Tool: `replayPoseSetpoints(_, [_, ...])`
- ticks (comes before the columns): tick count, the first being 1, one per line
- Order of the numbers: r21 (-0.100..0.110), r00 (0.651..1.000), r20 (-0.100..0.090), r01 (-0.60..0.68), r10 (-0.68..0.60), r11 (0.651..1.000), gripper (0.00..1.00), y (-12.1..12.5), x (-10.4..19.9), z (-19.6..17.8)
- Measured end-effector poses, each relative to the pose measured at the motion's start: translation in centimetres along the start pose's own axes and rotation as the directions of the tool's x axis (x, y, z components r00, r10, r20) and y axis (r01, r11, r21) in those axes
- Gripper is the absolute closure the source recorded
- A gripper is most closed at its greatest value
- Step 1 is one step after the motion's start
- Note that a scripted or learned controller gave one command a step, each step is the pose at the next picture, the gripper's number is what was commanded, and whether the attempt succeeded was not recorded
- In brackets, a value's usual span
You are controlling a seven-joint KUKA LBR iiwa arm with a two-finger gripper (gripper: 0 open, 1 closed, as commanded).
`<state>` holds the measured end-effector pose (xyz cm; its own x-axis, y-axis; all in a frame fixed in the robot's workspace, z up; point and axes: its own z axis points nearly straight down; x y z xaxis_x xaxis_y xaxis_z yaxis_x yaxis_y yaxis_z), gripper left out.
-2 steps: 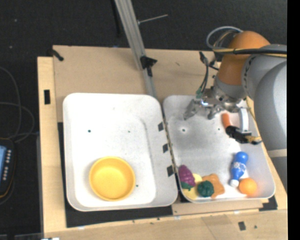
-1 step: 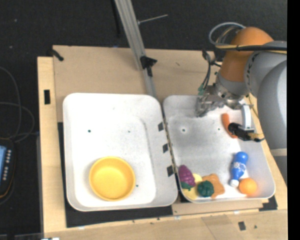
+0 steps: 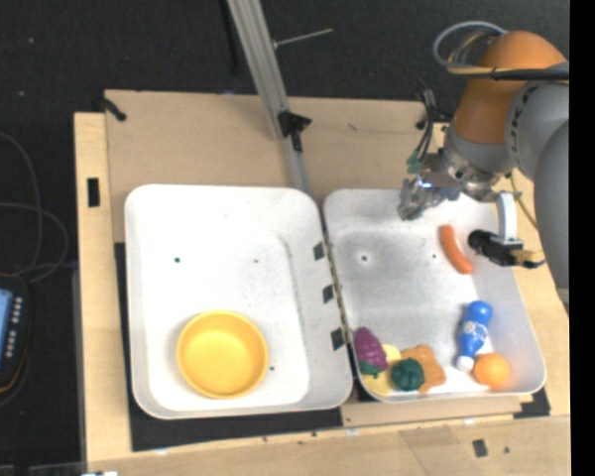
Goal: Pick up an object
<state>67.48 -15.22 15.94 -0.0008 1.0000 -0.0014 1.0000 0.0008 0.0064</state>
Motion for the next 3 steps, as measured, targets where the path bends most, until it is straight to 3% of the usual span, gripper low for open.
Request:
replayPoseSetpoints(2, [-0.002, 1.000, 0.001, 0.002, -0.002, 1.000, 1.00, 0.3, -0.4, -10.0])
replayPoseSetpoints(3, [0.005, 1.000, -0.002, 0.004, -0.004, 1.000, 1.00, -2.7, 5.0, -10.0])
